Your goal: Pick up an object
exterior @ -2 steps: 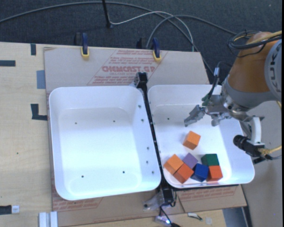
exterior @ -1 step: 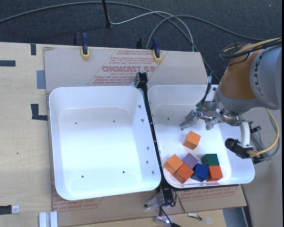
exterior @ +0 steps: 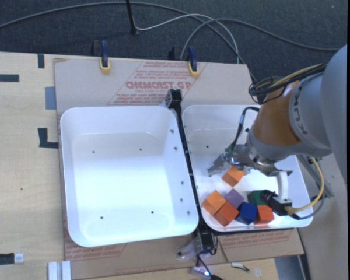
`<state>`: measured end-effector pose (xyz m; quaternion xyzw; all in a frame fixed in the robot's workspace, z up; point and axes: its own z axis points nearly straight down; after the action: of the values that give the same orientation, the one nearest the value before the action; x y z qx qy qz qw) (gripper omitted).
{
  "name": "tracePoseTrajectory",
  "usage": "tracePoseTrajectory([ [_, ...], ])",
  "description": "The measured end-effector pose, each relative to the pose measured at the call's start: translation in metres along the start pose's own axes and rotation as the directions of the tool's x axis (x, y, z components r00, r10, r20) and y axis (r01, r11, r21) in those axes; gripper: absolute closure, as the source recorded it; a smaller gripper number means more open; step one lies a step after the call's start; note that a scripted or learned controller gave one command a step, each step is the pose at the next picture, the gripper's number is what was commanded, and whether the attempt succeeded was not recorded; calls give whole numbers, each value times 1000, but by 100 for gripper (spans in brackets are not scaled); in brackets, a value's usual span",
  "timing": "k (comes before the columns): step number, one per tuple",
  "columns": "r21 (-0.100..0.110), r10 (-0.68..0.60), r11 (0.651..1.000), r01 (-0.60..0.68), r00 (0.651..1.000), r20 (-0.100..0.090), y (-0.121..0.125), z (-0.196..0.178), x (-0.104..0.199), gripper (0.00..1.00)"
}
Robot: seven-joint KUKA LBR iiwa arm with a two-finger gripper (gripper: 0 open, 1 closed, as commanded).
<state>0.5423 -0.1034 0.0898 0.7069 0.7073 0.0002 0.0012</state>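
Arm [exterior: 306, 112], grey with orange band, reaches in from the right and bends down over the right bin [exterior: 213, 116]. Left bin [exterior: 70, 156] sits beside it, the 2 sharing a dark divider between them.

Gripper [exterior: 230, 163] hangs low in the middle of the right bin, metal finger [exterior: 216, 167] angled toward the bin's left wall. An orange block [exterior: 233, 176] sits directly under the wrist, touching or nearly touching the gripper body. Whether it is actually clamped, cannot tell: the wrist hides the contact, so the opening is unreadable too.

Remaining pieces are bunched along the right bin's near edge: 2 orange cubes [exterior: 220, 207] near the near-left corner, a purple block [exterior: 234, 198] just beside them, a blue block [exterior: 247, 213], a green block [exterior: 258, 198], a small red-orange block [exterior: 265, 214].

Progress, as judged: gripper is down at the pile, at the grasp stage. Nothing visibly lifted off the bin floor. Left to do: secure 1 object, raise it clear.
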Motion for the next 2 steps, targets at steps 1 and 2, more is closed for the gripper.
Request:
tracePoseTrajectory([
  [1,0,2,1000,-2,1000,0,-35,0,14,0],
  [2,1,2,1000,-2,1000,-1,-55,0,-15,0],
])
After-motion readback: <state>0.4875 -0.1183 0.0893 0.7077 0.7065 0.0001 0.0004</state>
